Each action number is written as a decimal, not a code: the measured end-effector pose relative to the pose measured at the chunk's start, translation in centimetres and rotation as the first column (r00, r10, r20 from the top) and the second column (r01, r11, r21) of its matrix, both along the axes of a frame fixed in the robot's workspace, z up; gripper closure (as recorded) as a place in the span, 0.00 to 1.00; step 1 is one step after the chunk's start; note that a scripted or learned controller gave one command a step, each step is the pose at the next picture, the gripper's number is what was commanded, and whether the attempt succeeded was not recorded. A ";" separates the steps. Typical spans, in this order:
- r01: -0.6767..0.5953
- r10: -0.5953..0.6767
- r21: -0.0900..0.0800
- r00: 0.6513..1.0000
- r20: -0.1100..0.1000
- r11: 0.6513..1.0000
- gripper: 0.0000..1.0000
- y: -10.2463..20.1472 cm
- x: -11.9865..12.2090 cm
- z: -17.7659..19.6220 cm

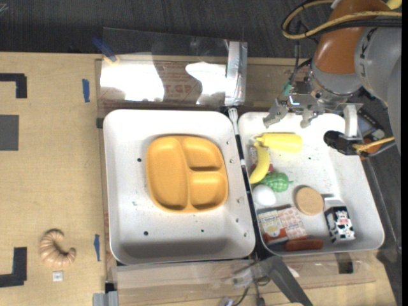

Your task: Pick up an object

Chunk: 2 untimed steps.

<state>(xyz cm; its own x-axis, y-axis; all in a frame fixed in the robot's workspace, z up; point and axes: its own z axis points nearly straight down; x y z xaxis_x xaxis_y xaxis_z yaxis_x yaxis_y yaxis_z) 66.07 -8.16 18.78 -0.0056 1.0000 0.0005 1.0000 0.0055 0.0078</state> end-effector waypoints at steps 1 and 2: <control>-0.198 0.198 0.000 0.980 -0.006 0.980 0.00 -2.3 0.6 -9.2; -0.198 0.198 0.001 0.980 -0.008 0.980 1.00 -2.3 0.7 -8.5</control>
